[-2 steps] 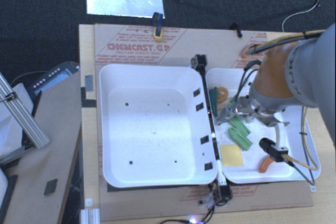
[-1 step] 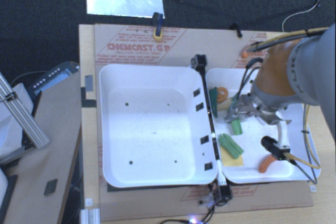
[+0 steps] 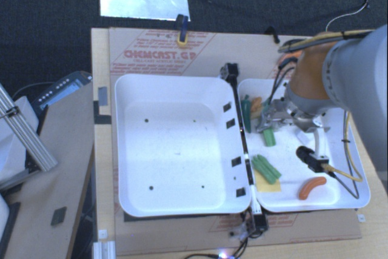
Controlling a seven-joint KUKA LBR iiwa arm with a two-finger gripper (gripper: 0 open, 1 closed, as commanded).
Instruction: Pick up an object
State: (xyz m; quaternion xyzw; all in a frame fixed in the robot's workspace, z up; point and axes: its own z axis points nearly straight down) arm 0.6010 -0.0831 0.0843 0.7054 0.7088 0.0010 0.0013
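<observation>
The gripper (image 3: 267,123) is seen low over the right bin (image 3: 303,208), close to the bin's left wall and about halfway between its far and near ends. It cannot be told if the gripper is apart or together, because it is small and partly hidden by the wrist. It is carried by the grey arm (image 3: 357,70), which comes in from the right, with an orange band (image 3: 309,73) above the wrist.

A small green block (image 3: 269,138) is found just on the near side of the gripper, right by its tip. The block is short, bright green, with straight sides, and it lies flat on the white floor of the bin. It cannot be told if the block is touched by the gripper.

A dark green stick (image 3: 247,111) is laid along the left wall, just left of the gripper, and a small orange piece (image 3: 257,106) is seen beside it. Nearer, a longer green piece with ridges (image 3: 266,167) is laid at a slant, and its near end rests on a flat yellow square (image 3: 270,185). An orange sausage shape (image 3: 311,187) is placed to the right of these, by the near wall.

The left bin (image 3: 176,148) is set beside the right one, and both are held on a pale bench (image 3: 157,51).
</observation>
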